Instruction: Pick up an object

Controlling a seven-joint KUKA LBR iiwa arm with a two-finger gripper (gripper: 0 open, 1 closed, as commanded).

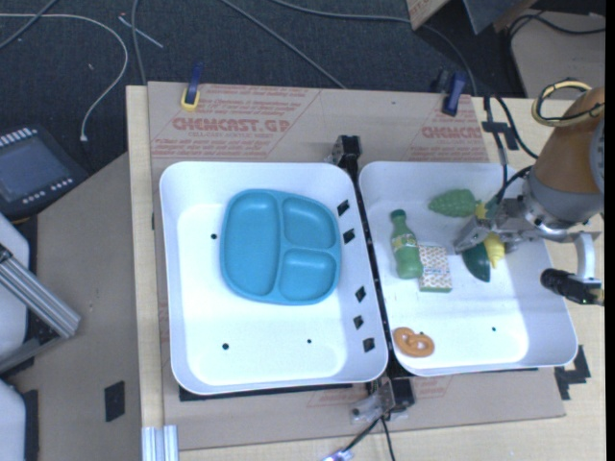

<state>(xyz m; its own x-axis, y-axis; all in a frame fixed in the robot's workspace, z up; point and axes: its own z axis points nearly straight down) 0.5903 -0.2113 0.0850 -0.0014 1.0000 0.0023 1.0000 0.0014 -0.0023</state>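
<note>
Hand (483, 238) low in the right bin (538, 349), grip state impossible to tell, poised directly over the yellow-and-green toy (485, 257) lying just beneath, long axis slanting down-left.

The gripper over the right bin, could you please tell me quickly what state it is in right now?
Gripper: low among the toys in the right white bin; grip state cannot be told.

Clutter (423, 262) mid-bin; front seemingly open.
</note>
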